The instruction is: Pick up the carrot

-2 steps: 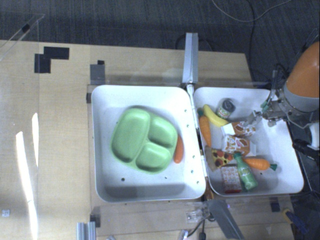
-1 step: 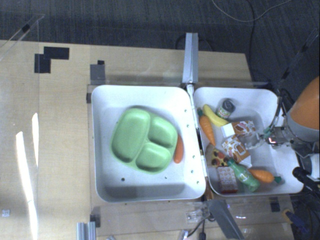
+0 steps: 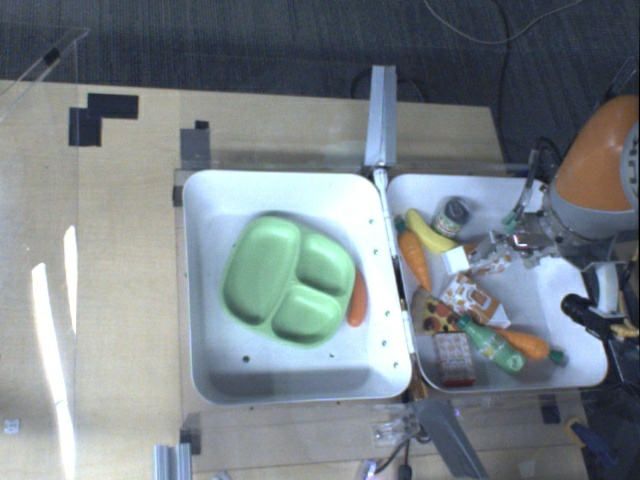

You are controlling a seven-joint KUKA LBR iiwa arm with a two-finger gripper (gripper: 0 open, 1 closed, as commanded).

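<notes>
Two white bins sit side by side on the table. Left bin holds a green divided plate, three compartments, lying flat. One carrot lies just beside the plate's right edge, touching or nearly touching it, long axis running near to far. Right bin is cluttered: a second carrot lies along the left wall, a banana just far-right of it, a small dark round can beyond the banana. A white block sits near the middle, a printed carton below it, a red-and-white packet at the near edge. A green bottle lies tilted beside a third carrot with a green tip, near-right part of the bin.

Arm, grey with an orange band, comes in from the right over the right bin's far-right corner. Pincer hangs over the right bin close to crinkled wrapper-like clutter; open or closed, cannot tell, too small and cluttered. No carrot is visibly between its tips.
</notes>
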